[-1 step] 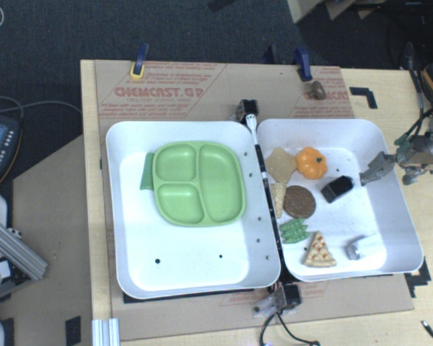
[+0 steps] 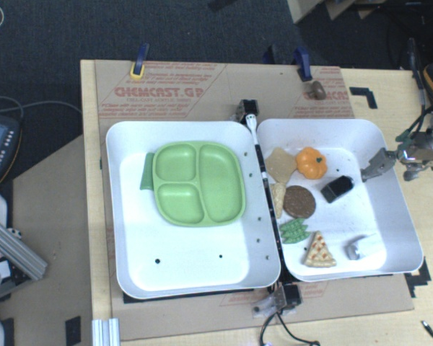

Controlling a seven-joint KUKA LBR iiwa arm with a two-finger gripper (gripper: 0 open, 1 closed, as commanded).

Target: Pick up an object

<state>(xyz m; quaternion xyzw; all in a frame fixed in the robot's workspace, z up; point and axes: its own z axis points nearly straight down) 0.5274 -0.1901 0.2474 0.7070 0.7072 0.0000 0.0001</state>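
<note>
Black and blocky, the small box (image 2: 337,188) is seen right of centre in the right bin (image 2: 397,215), just lower left of the claw (image 2: 379,164); the claw's state cannot be told.

Even, bright overhead light; the white bins (image 2: 130,215) glare slightly; soft, short shadows under the items; the whole frame is mildly soft.
</note>
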